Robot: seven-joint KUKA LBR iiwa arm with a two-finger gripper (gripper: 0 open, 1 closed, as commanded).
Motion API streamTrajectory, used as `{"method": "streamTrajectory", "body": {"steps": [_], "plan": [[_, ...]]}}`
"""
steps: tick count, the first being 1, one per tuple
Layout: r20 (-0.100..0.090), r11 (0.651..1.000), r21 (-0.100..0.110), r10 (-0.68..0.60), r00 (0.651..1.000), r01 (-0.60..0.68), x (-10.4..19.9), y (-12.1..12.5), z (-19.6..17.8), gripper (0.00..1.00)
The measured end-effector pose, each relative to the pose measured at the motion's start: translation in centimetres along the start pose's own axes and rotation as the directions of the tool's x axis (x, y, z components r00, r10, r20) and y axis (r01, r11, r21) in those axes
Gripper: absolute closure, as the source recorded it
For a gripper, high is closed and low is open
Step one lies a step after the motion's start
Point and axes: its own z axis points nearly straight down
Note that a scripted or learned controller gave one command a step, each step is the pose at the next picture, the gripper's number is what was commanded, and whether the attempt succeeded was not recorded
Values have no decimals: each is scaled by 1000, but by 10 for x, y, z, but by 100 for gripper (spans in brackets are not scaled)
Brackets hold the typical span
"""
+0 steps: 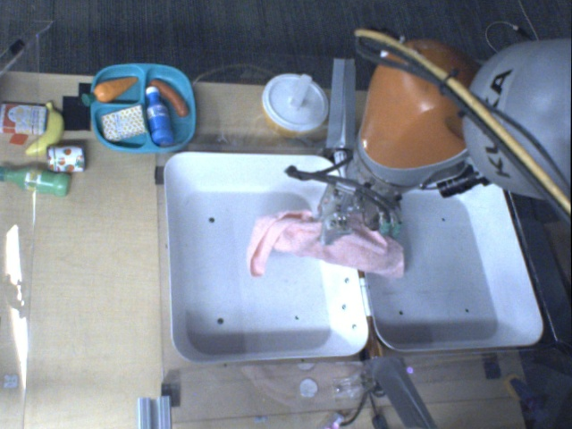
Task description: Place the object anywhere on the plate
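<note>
Where arm reads "KU", hand (335, 226) grips cloth (322, 244).

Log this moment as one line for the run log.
tool: over pink cloth | cloth: draped across divider between white bins | plate: unidentified

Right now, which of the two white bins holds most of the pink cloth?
The left bin: most of the pink cloth lies there; only its end drapes over the divider into the right bin.
</note>
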Motion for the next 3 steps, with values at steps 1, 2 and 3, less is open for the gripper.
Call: {"method": "streamTrajectory", "body": {"steps": [1, 2, 3], "plan": [[0, 1000, 0, -5, 1000, 5, 21, 57, 7, 100], [-1, 1000, 0, -3, 1000, 3, 40, 105, 7, 100], [-1, 1000, 0, -3, 1000, 3, 40, 104, 7, 0]]}}
